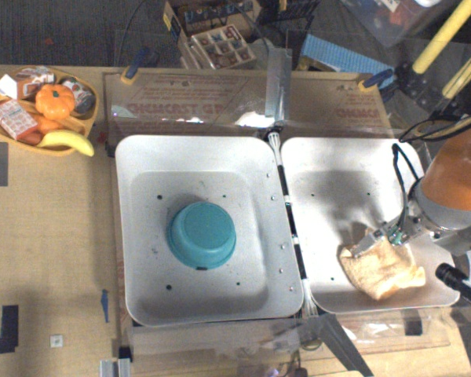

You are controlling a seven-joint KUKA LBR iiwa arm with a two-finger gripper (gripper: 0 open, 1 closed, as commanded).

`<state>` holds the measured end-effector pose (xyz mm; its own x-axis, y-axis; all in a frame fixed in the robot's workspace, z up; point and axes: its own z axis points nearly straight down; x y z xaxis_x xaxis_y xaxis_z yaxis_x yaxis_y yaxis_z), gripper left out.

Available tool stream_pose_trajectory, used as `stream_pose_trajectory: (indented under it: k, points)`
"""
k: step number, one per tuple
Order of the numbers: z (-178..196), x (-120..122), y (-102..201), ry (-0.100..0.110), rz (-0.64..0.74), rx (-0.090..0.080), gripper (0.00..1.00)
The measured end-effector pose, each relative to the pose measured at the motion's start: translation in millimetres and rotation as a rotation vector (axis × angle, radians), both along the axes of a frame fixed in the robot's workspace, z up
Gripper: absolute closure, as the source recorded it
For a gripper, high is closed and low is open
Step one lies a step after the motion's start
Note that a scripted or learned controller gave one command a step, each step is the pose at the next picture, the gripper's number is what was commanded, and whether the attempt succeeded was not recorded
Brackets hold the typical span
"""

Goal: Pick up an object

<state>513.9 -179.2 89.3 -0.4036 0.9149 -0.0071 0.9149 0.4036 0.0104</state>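
a: two bins (141, 163) sit side by side on the table (47, 234). going left to right, what's in each?

b: the left bin holds one teal bowl (202, 235), upside down, near its middle and well apart from the arm. the right bin (330, 163) holds a tan, crumpled, bread-like piece (385, 272) in its near right corner.

a: and the end effector?

b: the end effector (381, 240) comes in from the right, under the orange band of the arm (451, 187), and sits at the upper left edge of the tan piece, touching it or just above it. i can't say which.

a: spread or pinching?

b: cannot tell. the tips are small and blurred against the tan piece, so i won't claim it holds anything.

a: so which thing is the likely target?

b: my judgement: the tan piece, since it lies right under and slightly to the lower right of the end effector, while the bowl is a whole bin away to the left.

a: how does the piece lie?

b: its long axis runs from upper left to lower right, toward the bin's corner wall. the end effector is over the upper left end, not the middle.

a: what does the coming move turn on, then?

b: i'd guess on that offset. a grasp at the end of a soft, limp thing may slip, and the nearby bin wall leaves little room to shift toward the middle.
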Motion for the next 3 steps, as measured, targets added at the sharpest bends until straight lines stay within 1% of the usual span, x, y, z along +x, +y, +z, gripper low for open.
stream_pose_trajectory:
  k: [1,2,3]
  points:
    - [11.1,0.6,-1.6,-0.004,-0.004,0.0,1.0]
    - [1.1,-6.7,-0.8,0.0,-0.041,0.001,1.0]
    - [52.0,5.4,-31.4,0.01,-0.166,0.002,1.0]
